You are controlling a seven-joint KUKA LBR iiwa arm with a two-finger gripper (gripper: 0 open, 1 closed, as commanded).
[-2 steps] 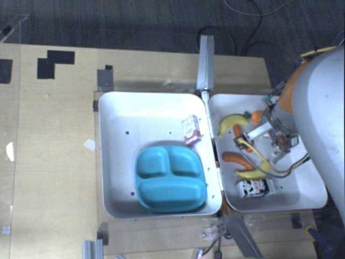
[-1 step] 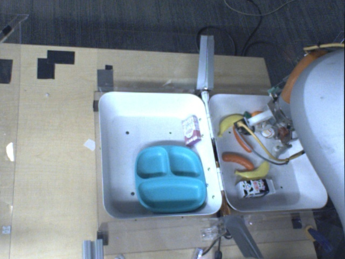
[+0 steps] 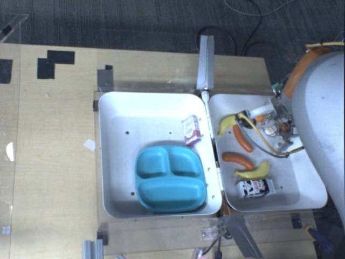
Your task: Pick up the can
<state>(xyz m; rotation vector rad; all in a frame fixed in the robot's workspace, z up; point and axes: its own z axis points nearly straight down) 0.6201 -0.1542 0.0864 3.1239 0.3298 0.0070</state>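
Note:
The can (image 3: 253, 187) is black and white and lies on its side near the front of the right bin (image 3: 307, 196). My gripper (image 3: 280, 127) hangs over the back right part of that bin, with a yellow cable looping below it. It is well behind the can and not touching it. The grey arm with its orange band (image 3: 299, 72) comes in from the right.
In the right bin, a yellow banana (image 3: 253, 171) lies just behind the can, with two sausages (image 3: 237, 157) and another banana (image 3: 226, 124) further back. The left bin (image 3: 116, 144) holds a blue divided tray (image 3: 170, 178) and a small pink packet (image 3: 191, 130).

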